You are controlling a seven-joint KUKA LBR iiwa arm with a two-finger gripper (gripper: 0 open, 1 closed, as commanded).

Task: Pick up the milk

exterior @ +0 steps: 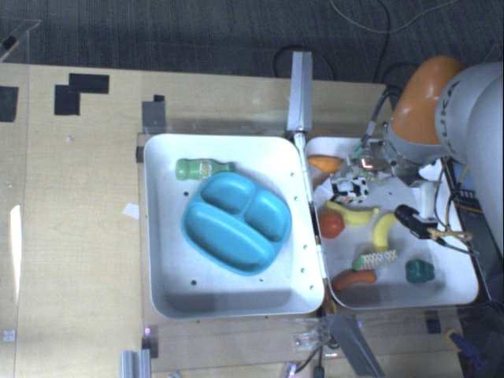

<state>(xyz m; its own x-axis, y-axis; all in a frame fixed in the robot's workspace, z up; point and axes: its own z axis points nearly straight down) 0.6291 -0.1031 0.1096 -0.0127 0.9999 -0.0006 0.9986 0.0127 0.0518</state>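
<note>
Front rim of left bin [236, 312] nearest; it holds 1 blue divided plate [236, 220]. Arm [465, 109] reaches over right bin [465, 290]. Gripper [368, 162] sits just above milk [350, 189], state indiscernible. Milk rests on bin floor: approach apparently made, grasp and lift outstanding.

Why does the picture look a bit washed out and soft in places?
In the camera view, overhead light glares off the left white bin and the blue plate; the small toys by the gripper, such as the milk carton, blur slightly; shadow darkens the bin's near wall.
</note>
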